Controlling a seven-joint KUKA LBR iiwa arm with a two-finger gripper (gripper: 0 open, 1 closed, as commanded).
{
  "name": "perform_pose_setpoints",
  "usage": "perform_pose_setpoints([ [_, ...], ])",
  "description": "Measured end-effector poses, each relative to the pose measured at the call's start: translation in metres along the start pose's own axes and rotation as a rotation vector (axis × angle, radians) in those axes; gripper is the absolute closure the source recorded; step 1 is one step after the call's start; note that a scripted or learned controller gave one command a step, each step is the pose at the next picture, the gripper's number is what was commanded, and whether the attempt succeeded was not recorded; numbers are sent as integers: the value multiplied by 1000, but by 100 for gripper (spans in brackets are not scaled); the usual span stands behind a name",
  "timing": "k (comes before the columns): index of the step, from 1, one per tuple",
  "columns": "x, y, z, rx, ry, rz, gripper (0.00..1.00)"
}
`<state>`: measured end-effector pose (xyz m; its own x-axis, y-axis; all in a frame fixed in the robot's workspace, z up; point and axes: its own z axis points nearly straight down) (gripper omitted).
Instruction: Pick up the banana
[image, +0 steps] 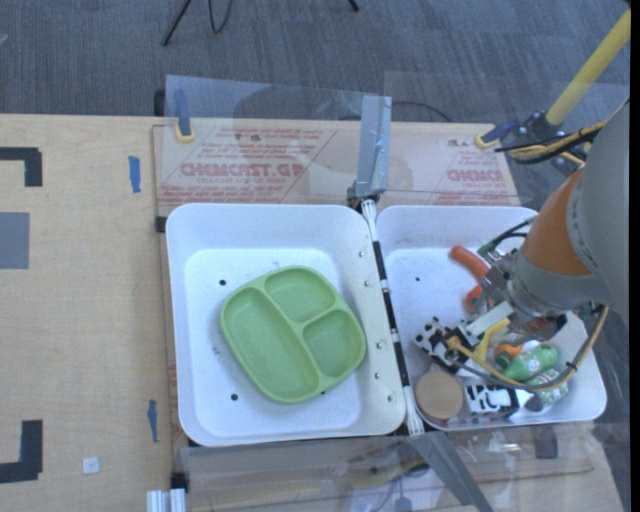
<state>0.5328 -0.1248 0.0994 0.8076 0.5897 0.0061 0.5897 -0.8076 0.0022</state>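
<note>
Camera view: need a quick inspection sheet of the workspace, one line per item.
Surface: wooden bench bearing two white bins, left bin and right bin.
Job's things: banana, yellow curved piece among the right bin's pile, partly under the arm.
Clutter: green divided plate in left bin; brown round disc, black-and-white item, orange item in right bin.
Grippers: gripper low over the right bin's pile; grasp unconfirmed.
Cables: dark cables beside the wrist.
Surroundings: grey carpet, clear panels behind the bins.

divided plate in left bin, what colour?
Light green; the divided plate shows clearly in the camera view.
</note>
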Motion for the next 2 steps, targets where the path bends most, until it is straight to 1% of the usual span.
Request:
perform_pose_setpoints([
  [1, 0, -1, 0, 1, 0, 0, 0],
  [2, 0, -1, 0, 1, 0, 0, 0],
])
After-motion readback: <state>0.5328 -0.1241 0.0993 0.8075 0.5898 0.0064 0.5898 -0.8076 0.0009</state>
